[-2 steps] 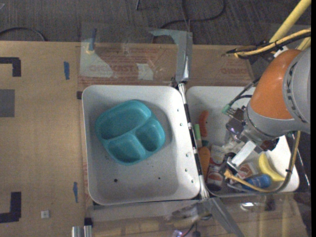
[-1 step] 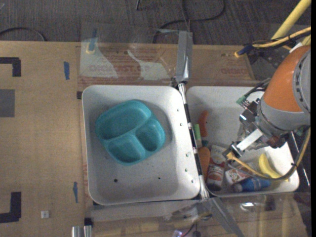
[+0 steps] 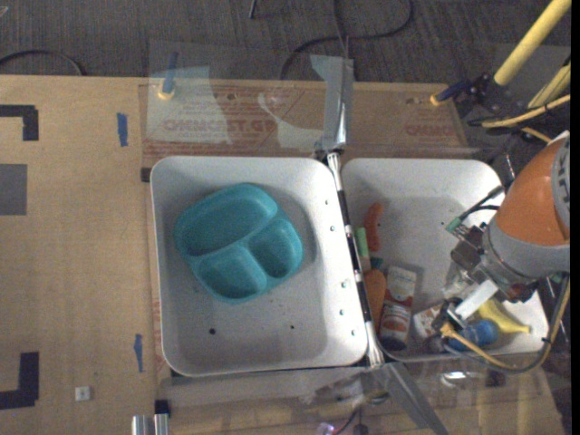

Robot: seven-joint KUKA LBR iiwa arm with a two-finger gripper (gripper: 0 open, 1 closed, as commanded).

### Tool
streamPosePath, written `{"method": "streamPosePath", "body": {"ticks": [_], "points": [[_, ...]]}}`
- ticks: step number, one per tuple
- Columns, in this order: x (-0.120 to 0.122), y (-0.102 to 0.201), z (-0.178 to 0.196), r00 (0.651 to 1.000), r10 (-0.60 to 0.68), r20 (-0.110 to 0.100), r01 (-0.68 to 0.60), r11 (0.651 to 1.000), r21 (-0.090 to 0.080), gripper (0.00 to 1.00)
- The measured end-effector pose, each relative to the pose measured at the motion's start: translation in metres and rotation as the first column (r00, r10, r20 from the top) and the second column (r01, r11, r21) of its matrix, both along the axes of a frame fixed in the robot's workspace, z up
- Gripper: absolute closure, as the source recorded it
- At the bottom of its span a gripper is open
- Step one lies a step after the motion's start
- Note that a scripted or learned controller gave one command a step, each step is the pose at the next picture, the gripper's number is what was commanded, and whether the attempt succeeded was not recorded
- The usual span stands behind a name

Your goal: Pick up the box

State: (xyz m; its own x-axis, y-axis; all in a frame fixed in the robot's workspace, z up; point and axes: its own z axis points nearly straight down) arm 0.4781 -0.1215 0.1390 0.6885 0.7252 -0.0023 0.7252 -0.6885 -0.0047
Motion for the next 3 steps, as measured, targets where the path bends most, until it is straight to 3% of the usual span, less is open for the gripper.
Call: {"method": "streamPosePath", "body": {"ticks": [1,2,3], "points": [[0.001,-0.074,0.004,0.999,-0.045,0.002,0.045,0.999,-0.001,1.0],[0.002,-0.094,0.054,1.0,-0.013,0.003,0.013,1.0,-0.001,1.0],[0.075,-0.084,0.077,0.968,-0.253,0.002,0.253,0.968,-0.002,1.0]]}}
